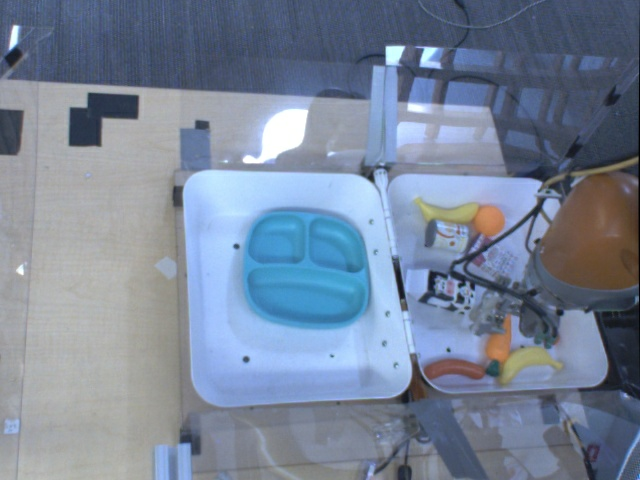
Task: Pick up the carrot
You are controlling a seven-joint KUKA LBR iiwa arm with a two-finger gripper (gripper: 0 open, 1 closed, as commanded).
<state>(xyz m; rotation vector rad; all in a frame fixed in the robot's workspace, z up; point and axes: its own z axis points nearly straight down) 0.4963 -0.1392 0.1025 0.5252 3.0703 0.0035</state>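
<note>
The carrot (497, 348) is a short orange piece with a green end. It lies near the front of the right bin (438, 340), between a red sausage (455, 370) and a yellow banana (530, 364). My gripper (501, 318) hangs low over the bin, directly above the carrot's upper end. A thin orange strip of the carrot reaches up into the gripper's metal parts. The grey wrist and orange band (595, 238) hide the bin's right side.
A second banana (447, 210), an orange ball (489, 220), a small can (450, 234) and a black-and-white box (447, 288) crowd the back of the right bin. The left bin (215, 298) holds a blue divided plate (305, 268). Cables run over the arm.
</note>
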